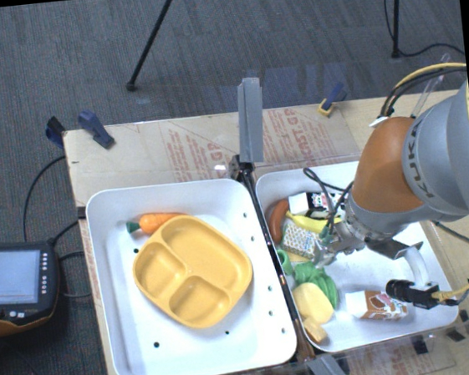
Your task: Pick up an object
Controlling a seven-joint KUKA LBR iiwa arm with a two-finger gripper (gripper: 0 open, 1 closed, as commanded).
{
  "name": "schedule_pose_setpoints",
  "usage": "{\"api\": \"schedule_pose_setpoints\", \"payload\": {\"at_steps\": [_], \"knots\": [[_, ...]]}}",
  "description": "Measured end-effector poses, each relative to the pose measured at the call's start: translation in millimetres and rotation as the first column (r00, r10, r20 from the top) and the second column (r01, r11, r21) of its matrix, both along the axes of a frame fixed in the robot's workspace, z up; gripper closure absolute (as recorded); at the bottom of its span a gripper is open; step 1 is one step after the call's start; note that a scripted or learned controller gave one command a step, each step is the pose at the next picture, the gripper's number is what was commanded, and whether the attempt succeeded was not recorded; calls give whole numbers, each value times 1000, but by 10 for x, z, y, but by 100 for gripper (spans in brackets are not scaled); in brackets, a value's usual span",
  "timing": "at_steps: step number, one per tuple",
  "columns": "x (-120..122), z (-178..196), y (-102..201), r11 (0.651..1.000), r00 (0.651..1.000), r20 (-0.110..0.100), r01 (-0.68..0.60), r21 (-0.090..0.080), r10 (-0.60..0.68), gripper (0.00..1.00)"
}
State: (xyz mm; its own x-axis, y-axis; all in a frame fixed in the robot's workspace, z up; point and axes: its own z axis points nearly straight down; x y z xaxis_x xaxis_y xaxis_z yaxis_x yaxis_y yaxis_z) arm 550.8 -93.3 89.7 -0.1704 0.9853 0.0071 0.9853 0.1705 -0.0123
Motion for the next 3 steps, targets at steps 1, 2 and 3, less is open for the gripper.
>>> {"api": "schedule_pose_setpoints", "payload": {"at_steps": [1,2,3], "knots": [[-61,137,-392,985,985,8,-172,-3,172,100],[-63,135,-394,985,985,8,-171,-3,171,0],[591,-71,-313,985,985,6,-173,-2,173,0]]}}
